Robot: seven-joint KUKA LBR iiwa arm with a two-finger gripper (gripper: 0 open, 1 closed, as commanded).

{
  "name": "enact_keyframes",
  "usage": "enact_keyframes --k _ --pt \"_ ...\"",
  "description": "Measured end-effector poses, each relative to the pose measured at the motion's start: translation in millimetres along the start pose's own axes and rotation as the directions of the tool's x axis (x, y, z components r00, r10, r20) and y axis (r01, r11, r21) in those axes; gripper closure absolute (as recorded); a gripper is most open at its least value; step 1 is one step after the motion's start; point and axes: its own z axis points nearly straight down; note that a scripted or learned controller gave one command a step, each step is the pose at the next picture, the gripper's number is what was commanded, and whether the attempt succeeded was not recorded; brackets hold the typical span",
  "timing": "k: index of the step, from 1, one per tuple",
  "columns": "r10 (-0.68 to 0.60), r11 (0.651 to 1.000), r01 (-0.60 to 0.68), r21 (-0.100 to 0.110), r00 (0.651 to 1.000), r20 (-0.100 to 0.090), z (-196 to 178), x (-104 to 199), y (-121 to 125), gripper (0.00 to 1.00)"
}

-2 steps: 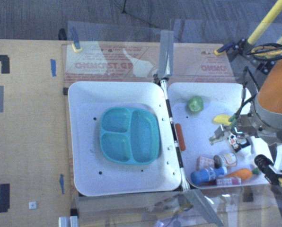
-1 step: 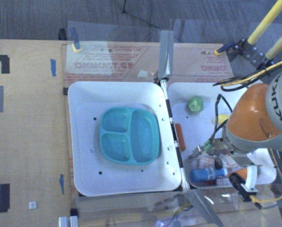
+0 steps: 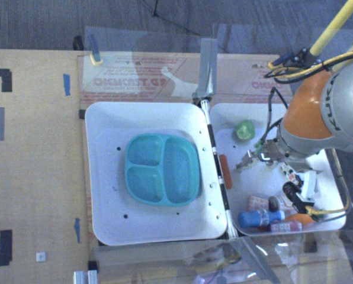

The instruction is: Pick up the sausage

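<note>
Two white bins sit side by side on the tabletop [image 3: 34, 158]. Landmark: the divider where the bins meet.

Left bin [image 3: 105, 218]: a teal three-compartment plate [image 3: 163, 169] lies flat near the middle, well apart from the divider.

Right bin [image 3: 236, 200]: the sausage [image 3: 224, 170], a reddish-brown stick, lies lengthwise just beside the divider, on the bin's left wall, roughly halfway along it. A green lumpy item [image 3: 244, 129] sits further from the divider, toward the bin's far end. At the near end, away from the divider, a cluster: a blue bottle [image 3: 260, 218] lying on its side, a pinkish item [image 3: 258, 203] just above it, an orange item [image 3: 299, 219] to the bottle's right, plus small dark pieces too blurred to name.

Arm: grey with an orange band [image 3: 304, 108], reaches in over the right bin. The hand [image 3: 249, 158] hangs on the divider side of the wrist, metal fingers [image 3: 243, 164] pointing toward the sausage but apart from it. The fingers look spread with nothing between them, though they are small and the view is soft here.

Sausage rests in the bin, not lifted.
</note>
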Motion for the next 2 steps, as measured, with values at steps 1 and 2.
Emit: enact_keyframes --k 1,2 --pt "-0.04 0.999 0.04 0.0 0.999 -0.001 0 8 -20 0.0" --pt "-0.016 1.0 0.016 -0.001 1.0 0.0 -1 16 -38 0.0"
